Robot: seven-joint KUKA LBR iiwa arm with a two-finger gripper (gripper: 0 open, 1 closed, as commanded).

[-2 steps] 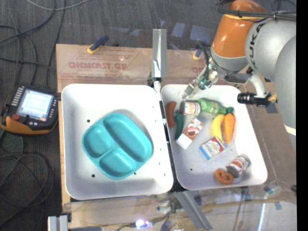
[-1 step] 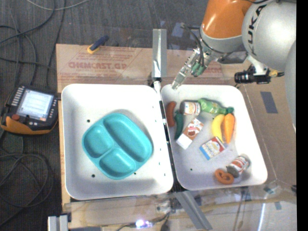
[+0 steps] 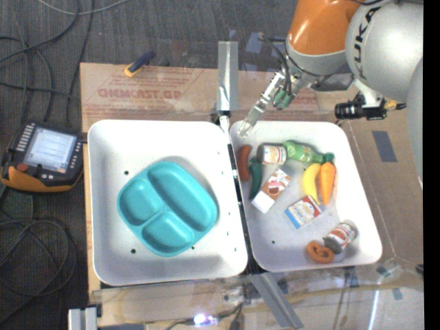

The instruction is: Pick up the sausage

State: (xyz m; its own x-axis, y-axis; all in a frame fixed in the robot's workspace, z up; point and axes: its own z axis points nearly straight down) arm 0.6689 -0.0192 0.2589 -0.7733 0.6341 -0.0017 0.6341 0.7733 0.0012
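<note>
Sausage [image 3: 244, 162], reddish-brown, lies in the right bin [image 3: 357, 184] against its left wall, long axis running from the near side toward the far side of the bench, just beside a dark green vegetable [image 3: 256, 177] and a small jar [image 3: 273, 155]. Above its far end hangs the gripper [image 3: 249, 119], tilted down-left; whether it is spread or pressed together, I cannot tell. A teal divided plate [image 3: 168, 207] sits in the left bin [image 3: 103, 184].

Tool [image 3: 249, 120] above right bin's [image 3: 357, 184] far-left corner, sausage [image 3: 244, 162] lying by left wall, teal tray [image 3: 168, 207] in left bin [image 3: 103, 184]
</note>
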